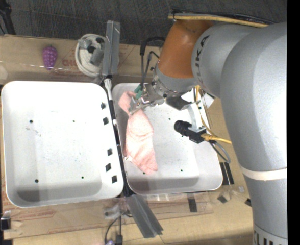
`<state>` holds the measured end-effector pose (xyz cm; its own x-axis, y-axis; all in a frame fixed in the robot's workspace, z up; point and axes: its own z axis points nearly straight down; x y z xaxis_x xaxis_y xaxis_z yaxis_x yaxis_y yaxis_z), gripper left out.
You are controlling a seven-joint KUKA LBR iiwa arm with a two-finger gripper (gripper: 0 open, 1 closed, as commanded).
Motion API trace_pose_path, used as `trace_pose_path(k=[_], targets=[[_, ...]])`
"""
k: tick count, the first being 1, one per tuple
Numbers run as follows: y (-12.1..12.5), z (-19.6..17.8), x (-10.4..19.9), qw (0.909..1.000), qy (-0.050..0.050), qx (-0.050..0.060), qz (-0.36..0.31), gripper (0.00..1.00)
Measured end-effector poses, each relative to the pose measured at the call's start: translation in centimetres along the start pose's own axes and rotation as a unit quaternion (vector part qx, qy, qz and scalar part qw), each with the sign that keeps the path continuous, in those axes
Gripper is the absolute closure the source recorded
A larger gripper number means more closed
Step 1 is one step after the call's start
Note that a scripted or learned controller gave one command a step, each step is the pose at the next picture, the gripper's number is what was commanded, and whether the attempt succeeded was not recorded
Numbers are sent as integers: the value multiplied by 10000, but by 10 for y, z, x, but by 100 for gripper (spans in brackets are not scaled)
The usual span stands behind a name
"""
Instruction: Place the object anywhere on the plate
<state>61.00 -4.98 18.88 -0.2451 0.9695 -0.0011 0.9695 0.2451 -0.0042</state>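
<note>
- Left bin (53,137): you see a shallow white tray with a bare floor, marked by a few small dark dots near its corners.
- Right bin (191,162): it sits just beside the left bin, and their inner rims meet along a row of small black clips (109,152).
- Pink object (140,137): a soft, crumpled, cloth-like mass. It lies in the right bin along the wall nearest the left bin and runs from near the top rim down past the middle.
- Gripper (140,100): it hangs low over the upper end of the pink object, at or touching it. You cannot tell from this angle how far the claw stands open, or whether it has hold of anything.
- Arm (242,86): its grey body and orange band (183,50) cover the right bin's upper right corner.
- Bench (22,55): behind the bins you see a small purple thing (49,56) and a white coil (89,52), well apart from the bins' contents.
- Writing: faint red print on the bench near the purple thing is too blurred to read.
</note>
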Motion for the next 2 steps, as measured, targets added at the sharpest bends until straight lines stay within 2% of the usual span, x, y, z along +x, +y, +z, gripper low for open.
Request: trace_pose_path(k=[1,2], targets=[[1,-40,0,10000,6,-5,-30,100],[29,-33,41,9790,-5,-15,-2039,100]])
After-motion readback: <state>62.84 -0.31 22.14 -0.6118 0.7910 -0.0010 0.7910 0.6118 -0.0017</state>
